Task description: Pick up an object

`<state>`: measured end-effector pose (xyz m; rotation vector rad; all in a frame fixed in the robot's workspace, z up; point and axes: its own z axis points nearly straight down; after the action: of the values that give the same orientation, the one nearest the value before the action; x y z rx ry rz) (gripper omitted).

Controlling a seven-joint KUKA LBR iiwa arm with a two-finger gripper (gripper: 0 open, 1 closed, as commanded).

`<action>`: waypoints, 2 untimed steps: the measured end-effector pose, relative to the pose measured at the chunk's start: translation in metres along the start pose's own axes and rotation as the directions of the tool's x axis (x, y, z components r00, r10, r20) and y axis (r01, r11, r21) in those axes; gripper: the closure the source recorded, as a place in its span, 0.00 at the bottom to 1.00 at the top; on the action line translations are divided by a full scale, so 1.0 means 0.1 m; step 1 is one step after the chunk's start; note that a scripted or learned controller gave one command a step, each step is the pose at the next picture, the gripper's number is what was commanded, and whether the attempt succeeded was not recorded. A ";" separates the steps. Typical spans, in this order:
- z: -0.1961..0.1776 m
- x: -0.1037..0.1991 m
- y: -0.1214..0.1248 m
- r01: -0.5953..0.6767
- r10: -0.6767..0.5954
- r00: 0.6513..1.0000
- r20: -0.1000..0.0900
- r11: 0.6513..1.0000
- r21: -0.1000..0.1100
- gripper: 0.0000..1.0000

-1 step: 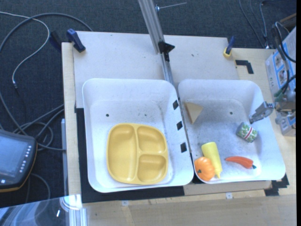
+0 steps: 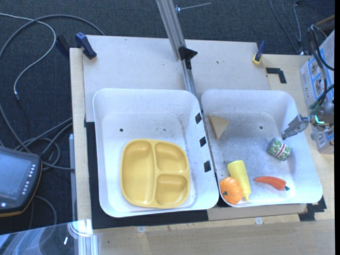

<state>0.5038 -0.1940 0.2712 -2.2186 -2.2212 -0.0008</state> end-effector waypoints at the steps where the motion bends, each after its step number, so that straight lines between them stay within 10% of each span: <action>1: 0.42 0.02 0.01 -0.001 0.001 1.000 -0.001 1.000 0.005 0.00; 2: 1.00 0.03 -0.09 -0.002 0.002 1.000 -0.002 1.000 0.007 0.00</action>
<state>0.4944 -0.1911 0.1711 -2.2162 -2.2151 0.0042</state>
